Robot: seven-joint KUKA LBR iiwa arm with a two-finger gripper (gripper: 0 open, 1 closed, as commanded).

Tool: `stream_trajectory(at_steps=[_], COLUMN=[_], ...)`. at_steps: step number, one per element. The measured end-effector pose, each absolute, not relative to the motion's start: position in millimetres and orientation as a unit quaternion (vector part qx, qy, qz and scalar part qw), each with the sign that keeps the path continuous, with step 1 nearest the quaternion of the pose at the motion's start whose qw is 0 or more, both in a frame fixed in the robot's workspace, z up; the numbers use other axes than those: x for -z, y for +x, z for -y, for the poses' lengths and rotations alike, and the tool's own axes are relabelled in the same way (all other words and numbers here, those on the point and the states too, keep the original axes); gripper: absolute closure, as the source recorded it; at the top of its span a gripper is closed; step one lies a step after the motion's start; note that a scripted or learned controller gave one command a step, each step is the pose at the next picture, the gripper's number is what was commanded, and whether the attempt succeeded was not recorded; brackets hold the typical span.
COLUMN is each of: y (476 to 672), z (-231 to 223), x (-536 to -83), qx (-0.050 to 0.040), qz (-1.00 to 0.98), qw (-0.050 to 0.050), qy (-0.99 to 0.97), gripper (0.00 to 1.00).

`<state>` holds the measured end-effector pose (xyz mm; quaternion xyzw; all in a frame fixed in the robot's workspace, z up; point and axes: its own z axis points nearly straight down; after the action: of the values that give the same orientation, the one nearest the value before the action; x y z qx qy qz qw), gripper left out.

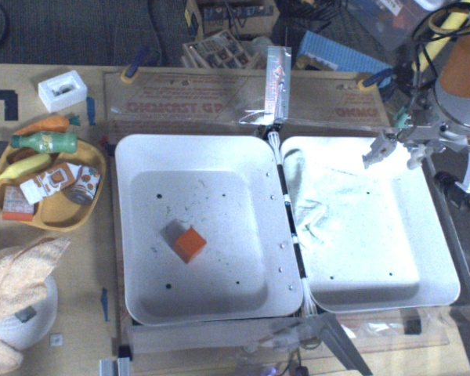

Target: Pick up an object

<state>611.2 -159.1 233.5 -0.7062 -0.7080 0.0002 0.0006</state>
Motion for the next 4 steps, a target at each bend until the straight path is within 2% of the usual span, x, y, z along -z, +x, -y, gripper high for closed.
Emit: stream_trajectory(at_steps=[1, 2, 3, 4], y=[605.2, 593.6, 598.5, 611.7], z=[58.0, 106.4, 192.9, 92.5], x=[-184.8, -176.6, -177.7, -107.5], qx=[-0.0002, -0.0004, 0.0002, -0.0008], qz=[0.726, 0.707, 0.697, 0.62], qw=[0.001, 0.001, -0.002, 0.002], qy=[-0.688, -0.707, -0.717, -0.784], gripper=[0.0, 0.0, 0.0, 0.0])
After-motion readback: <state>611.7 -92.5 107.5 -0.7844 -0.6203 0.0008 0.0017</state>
